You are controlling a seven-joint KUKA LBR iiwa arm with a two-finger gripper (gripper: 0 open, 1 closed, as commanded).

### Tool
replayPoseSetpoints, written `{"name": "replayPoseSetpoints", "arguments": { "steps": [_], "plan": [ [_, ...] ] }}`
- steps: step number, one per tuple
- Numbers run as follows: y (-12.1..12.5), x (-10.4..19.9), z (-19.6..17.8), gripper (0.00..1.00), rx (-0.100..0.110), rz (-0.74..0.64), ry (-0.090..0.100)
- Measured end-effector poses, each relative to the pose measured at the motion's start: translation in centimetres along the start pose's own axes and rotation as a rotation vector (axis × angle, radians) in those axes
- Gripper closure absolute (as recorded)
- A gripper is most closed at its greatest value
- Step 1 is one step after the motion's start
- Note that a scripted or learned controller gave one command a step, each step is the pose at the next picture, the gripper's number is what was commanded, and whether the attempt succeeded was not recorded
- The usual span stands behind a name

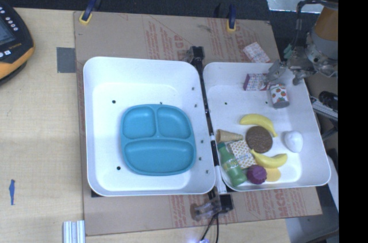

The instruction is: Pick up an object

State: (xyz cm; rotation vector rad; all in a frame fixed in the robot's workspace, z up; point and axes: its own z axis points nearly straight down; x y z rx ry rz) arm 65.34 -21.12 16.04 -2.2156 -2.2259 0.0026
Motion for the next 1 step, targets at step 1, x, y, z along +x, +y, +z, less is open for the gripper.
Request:
{"name": "replayPoseSetpoints", "arguments": {
  "steps": [1],
  "plan": [
    [0.23, 0.06, 4.36, 0.0, 0.006, -0.003, 0.001]
  ]
}}
